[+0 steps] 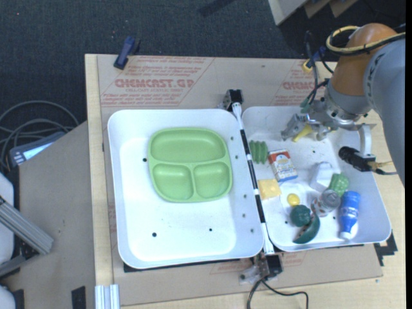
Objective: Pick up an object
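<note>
The objects for picking lay in the right bin [380,227] at the frame's lower right: a blue bottle [349,212], a small red-and-white carton [282,166], a yellow block [269,189], a yellow ball [293,199] and dark green pieces among them. The arm [380,56] reached in from the upper right, its orange band above the wrist, and the gripper [302,127] hung low over that bin's upper part, apart from the objects, nothing visibly between its fingers; how wide it stood I cannot tell. In the left bin [129,237] lay a green divided tray [190,163].
</note>
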`<action>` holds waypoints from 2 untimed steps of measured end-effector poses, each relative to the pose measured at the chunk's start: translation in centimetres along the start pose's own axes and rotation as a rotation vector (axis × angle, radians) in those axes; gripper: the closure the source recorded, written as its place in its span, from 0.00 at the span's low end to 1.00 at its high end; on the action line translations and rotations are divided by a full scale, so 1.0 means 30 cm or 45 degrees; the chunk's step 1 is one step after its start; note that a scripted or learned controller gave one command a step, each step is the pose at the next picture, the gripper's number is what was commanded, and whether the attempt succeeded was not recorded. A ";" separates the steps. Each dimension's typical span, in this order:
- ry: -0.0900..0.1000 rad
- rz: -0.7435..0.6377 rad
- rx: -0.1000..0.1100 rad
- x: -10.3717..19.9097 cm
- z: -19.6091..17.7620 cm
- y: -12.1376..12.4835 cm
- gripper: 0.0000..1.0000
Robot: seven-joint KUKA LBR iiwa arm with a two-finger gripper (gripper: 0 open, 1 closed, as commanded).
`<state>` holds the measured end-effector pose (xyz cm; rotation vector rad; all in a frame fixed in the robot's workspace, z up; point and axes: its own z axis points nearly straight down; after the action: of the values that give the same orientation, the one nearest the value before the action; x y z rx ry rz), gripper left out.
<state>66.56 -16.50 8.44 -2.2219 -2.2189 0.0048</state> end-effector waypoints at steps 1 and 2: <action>0.000 -0.001 -0.004 -0.091 -0.002 0.003 0.00; -0.001 -0.002 -0.002 -0.091 -0.035 0.002 1.00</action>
<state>66.62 -19.24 9.49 -2.2216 -2.2219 0.0043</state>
